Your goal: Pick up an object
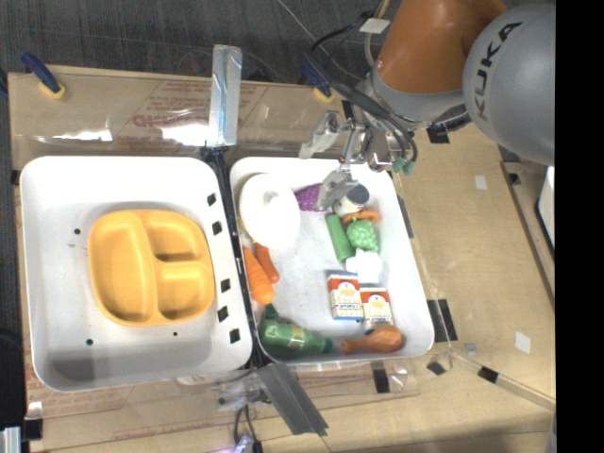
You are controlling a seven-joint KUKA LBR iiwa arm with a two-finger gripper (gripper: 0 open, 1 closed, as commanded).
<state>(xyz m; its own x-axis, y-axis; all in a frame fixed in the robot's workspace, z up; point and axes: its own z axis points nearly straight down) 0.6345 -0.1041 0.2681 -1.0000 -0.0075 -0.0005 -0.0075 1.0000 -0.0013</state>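
The right bin (401, 281) holds several toy foods: a white plate (269, 210), a purple piece (310, 196), a green cucumber (338, 238), green broccoli (363, 236), two small juice cartons (360, 299), an orange carrot (261, 267), a green bottle (293, 338) and a brown drumstick (373, 341). My gripper (342, 189) hangs over the far end of this bin, its metal fingers (332, 189) pointing down beside the purple piece and just above a small black-and-white object (356, 196). Nothing visibly sits between the fingers.
The left bin (47, 253) holds a yellow divided tray (151, 264). A silver clamp post (225, 97) stands at the far edge between the bins. Cables (330, 74) run behind the arm. Bare bench (481, 253) lies to the right.
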